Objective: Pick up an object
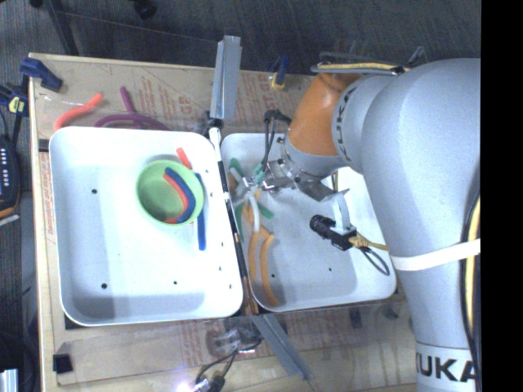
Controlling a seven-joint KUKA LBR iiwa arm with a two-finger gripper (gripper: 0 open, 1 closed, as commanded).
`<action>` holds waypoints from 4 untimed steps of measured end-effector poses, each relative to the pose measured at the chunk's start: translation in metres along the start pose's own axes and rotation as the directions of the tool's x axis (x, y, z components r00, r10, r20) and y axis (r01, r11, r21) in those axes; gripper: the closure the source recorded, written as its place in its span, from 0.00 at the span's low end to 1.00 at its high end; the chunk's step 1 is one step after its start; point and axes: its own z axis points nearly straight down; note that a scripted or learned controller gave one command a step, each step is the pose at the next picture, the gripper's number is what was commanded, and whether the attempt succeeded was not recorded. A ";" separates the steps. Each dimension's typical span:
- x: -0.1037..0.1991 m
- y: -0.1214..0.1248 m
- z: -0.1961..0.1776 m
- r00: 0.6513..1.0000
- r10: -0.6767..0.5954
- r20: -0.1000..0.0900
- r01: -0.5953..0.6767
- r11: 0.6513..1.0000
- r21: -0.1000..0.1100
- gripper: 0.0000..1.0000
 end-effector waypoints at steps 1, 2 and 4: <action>0.003 0.001 -0.009 1.000 -0.005 -0.006 0.005 1.000 0.000 1.00; 0.002 0.001 -0.010 1.000 -0.005 -0.004 0.005 1.000 0.000 0.00; 0.003 0.002 -0.020 1.000 -0.008 -0.005 0.008 1.000 -0.001 0.00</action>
